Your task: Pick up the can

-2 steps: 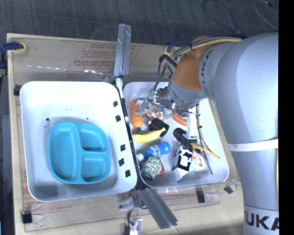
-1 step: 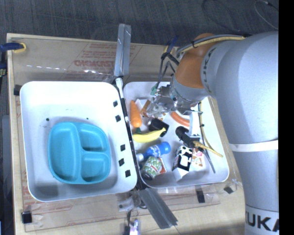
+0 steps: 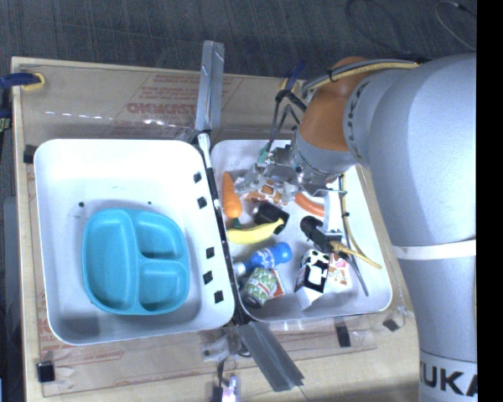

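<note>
One arm (image 3: 419,141) bent over right bin (image 3: 369,283)

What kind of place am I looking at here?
Probably a robot test bench in a lab: a grey arm reaches over two white bins, one with a blue plate, one with toy food and a can.

Even, fairly bright overhead light falls on the bench (image 3: 109,99). The left bin (image 3: 59,174) is nearly washed out, its walls glaring white, with soft grey shadow beside the blue tray (image 3: 134,262). Faint streaks of glare lie above that bin. Detail is slightly soft throughout.
</note>
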You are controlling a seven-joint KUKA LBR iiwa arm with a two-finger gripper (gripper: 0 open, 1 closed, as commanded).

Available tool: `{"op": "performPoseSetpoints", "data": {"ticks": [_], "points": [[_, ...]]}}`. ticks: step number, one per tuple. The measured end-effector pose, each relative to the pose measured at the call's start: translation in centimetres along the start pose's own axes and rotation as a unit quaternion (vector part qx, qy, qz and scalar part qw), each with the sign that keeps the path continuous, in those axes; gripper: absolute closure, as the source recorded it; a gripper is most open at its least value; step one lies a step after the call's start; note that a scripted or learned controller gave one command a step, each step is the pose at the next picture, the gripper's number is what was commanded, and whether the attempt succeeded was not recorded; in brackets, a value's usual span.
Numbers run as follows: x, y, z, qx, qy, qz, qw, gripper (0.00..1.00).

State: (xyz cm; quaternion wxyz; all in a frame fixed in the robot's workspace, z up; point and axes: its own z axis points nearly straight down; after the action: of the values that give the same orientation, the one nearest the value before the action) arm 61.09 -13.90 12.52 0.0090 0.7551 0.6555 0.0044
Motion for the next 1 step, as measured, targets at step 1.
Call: {"op": "performPoseSetpoints", "data": {"ticks": [1], "points": [[-1.4,3.89,1.86,-0.001,0.002,0.011,0.9999,0.0]]}}
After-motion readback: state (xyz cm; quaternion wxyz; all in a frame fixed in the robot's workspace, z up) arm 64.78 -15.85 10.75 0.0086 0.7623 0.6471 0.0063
